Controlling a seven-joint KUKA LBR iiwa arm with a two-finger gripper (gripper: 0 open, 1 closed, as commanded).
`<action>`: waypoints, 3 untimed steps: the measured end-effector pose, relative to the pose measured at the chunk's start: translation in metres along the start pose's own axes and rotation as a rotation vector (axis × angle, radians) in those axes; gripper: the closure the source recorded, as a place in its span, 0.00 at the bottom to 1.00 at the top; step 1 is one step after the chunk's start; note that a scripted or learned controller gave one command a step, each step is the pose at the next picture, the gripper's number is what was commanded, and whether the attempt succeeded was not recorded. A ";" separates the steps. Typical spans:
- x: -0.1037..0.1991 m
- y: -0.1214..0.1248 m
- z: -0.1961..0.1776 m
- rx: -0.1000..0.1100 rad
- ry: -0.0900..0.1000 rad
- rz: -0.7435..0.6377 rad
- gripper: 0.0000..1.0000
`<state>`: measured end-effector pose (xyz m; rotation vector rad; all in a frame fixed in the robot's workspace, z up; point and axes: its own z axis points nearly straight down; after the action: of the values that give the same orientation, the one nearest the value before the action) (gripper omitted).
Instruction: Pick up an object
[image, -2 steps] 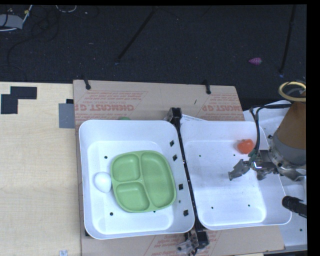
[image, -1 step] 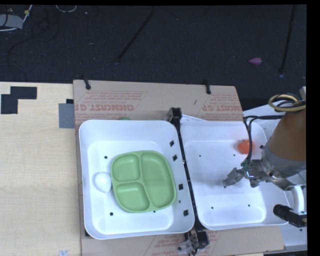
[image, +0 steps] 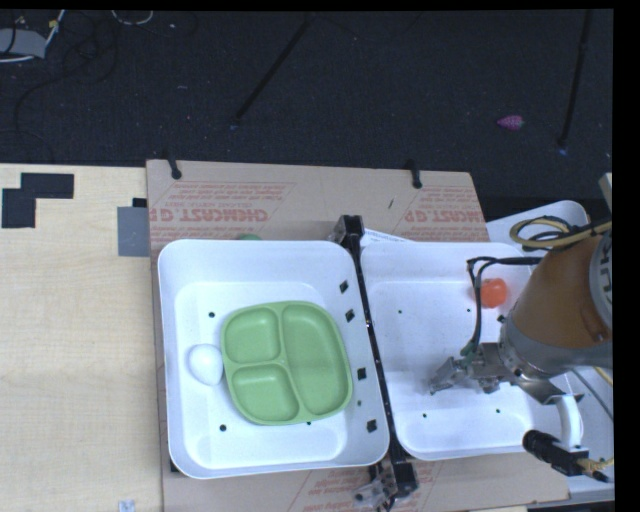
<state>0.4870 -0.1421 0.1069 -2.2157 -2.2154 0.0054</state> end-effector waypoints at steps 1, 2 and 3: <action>-0.002 0.001 -0.013 -0.003 -0.001 0.006 1.00; 0.007 0.002 -0.059 -0.009 -0.003 -0.002 1.00; 0.015 0.007 -0.107 -0.011 -0.003 -0.002 1.00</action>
<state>0.4953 -0.1276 0.2142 -2.2207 -2.2245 -0.0028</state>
